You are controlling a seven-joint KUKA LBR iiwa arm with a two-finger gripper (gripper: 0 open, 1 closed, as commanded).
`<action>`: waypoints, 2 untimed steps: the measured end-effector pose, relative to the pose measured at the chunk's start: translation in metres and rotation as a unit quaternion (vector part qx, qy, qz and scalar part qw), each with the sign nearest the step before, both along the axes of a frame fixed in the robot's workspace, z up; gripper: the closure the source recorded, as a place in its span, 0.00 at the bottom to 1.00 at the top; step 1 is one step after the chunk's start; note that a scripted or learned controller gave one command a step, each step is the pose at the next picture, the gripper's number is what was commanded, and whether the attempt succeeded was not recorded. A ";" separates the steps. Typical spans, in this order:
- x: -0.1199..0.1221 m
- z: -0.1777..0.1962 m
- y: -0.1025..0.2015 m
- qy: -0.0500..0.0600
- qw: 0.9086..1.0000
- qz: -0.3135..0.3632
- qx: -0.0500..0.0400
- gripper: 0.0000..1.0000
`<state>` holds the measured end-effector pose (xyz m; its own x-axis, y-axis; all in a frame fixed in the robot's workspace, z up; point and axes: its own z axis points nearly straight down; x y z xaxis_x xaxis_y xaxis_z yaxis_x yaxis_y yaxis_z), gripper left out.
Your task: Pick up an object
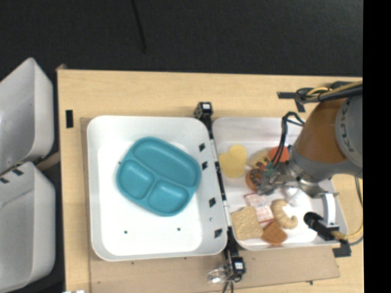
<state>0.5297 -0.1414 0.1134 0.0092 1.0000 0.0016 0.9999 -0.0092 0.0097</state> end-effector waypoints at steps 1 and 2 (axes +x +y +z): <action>0.000 0.042 0.002 0.004 1.000 0.007 -0.001 1.00; 0.008 0.094 -0.007 0.003 1.000 0.006 -0.002 1.00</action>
